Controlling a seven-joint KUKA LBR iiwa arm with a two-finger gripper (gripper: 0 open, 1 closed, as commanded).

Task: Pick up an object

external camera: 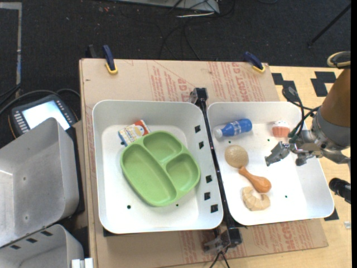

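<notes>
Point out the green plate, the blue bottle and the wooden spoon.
green plate point(159, 169), camera view, on the floor of its large section.
blue bottle point(235, 128), camera view, on the middle of its body.
wooden spoon point(236, 156), camera view, on its round bowl.

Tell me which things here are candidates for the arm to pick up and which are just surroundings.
Candidates:
blue bottle
wooden maraca
beige lump
small pink-and-white item
green divided plate
small packet

Surroundings:
left bin
right bin
cardboard sheet
yellow-tipped clamps
grey casing
</notes>
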